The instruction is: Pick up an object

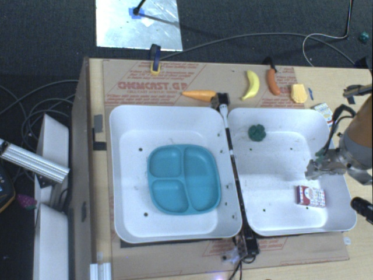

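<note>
Arm (356,134) low over right bin (274,214); end effector (319,169) above red box (309,196).

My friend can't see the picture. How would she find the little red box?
Look at the right white bin, the one without the blue plate. Near its front right corner, just below the gripper, lies the small red box. The bin's only other item is a dark green lump at the back.
</note>
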Robot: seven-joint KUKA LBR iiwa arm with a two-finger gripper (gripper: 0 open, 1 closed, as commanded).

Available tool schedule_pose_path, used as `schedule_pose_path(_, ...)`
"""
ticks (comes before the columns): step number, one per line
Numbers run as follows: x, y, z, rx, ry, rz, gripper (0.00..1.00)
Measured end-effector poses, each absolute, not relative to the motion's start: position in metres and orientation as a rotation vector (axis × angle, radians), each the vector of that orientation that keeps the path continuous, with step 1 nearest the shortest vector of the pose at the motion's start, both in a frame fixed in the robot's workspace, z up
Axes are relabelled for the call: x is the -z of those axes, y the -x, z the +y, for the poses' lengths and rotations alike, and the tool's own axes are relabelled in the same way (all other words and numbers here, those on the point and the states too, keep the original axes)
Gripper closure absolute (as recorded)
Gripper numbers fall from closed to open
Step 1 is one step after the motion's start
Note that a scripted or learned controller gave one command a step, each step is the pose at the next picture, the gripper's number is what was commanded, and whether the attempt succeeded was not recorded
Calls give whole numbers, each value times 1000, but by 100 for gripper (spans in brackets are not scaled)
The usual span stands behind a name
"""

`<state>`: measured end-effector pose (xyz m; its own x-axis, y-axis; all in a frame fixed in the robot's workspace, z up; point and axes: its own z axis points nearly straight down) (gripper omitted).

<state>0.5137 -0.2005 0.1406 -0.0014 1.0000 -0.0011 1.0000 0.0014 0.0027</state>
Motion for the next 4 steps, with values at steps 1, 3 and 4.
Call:
schedule_pose_path(1, -140, -513, -200, -2, -2219, 2222, 0)
schedule_pose_path(3, -85, -661, -97, -4, -2216, 2225, 0)
schedule_pose_path(4, -246, -644, -145, -5, -2214, 2220, 0)
